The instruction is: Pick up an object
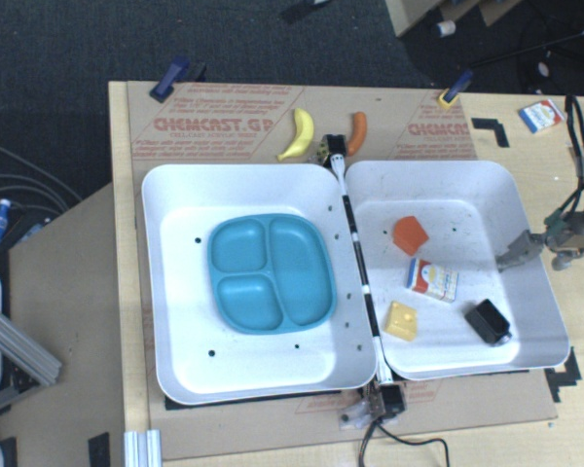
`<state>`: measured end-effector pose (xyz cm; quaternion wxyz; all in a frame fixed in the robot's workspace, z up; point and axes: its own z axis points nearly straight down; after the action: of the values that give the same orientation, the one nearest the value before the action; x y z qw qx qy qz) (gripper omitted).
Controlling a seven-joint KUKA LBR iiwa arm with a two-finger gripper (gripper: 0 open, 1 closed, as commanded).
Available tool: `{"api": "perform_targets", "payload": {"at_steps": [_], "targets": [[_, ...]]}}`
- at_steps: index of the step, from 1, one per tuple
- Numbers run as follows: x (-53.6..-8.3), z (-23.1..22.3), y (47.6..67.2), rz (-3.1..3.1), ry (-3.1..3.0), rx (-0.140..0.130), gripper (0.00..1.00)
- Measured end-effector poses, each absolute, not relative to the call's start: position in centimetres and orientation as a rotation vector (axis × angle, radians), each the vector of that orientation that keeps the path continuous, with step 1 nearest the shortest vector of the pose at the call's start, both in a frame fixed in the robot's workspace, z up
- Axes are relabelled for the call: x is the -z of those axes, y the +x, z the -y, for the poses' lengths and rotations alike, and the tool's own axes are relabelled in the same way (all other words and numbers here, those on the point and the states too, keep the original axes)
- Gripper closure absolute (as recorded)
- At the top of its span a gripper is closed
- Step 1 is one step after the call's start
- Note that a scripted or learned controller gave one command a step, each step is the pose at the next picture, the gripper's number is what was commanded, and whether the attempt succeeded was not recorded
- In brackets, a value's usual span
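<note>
The right bin (526,348) holds four loose things: an orange-red block (410,234), a small white carton with blue and orange print (431,279), a yellow cheese-like wedge (403,321) and a black block (489,321). My gripper (528,249) reaches in from the right edge of the camera view and hovers over the right rim of that bin. It is to the right of the carton and above the black block. Nothing shows in its grasp. The rest of the arm is cut off by the frame edge.
The left bin (175,358) holds a blue divided plate (271,271). On the bench behind the bins lie a toy banana (298,134) and an orange carrot-like piece (356,132). A small blue and white box (540,116) sits at the far right.
</note>
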<state>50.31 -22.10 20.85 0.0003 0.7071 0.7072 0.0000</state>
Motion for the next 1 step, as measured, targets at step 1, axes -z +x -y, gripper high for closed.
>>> {"api": "perform_targets", "payload": {"at_steps": [1], "targets": [[-8.43,19.75,58.47,-2.223,2.220,0.000,0.00]]}}
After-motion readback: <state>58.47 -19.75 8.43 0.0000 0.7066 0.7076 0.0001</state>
